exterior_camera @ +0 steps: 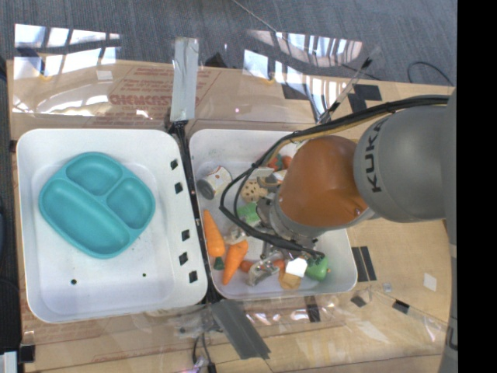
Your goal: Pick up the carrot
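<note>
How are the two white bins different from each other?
The left bin holds one teal divided plate; the right bin holds a jumble of small toy foods, including carrots. The arm hangs over the right bin, not the left bin. Both are shallow and white.

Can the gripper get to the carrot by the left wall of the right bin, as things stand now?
Probably yes. The carrot lies uncovered from above, and the gripper is low in the same right bin, just to its right. The bin wall close on the carrot's left and a second carrot touching it may crowd the grasp.
</note>
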Tool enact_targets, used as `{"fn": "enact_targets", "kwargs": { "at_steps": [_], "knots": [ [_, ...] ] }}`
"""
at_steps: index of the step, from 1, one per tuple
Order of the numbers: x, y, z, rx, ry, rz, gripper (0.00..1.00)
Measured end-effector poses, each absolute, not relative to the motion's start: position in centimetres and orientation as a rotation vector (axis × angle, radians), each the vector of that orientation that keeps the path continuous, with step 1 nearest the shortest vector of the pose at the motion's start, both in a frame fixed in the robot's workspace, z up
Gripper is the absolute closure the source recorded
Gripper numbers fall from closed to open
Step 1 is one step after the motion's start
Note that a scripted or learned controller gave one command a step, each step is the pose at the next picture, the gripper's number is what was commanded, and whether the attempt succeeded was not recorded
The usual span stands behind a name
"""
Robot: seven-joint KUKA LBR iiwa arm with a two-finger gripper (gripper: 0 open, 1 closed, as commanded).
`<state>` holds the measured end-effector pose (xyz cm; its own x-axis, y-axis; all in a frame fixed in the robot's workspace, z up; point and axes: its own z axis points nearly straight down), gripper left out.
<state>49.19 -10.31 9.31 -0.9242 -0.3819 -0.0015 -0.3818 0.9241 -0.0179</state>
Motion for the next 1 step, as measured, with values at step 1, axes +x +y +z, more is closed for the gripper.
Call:
{"fn": "enact_targets", "kwargs": {
  "at_steps": [1],
  "knots": [
    [48.86, -10.7, 9.3, -0.715, 3.052, -0.022, 0.0]
  ]
}}
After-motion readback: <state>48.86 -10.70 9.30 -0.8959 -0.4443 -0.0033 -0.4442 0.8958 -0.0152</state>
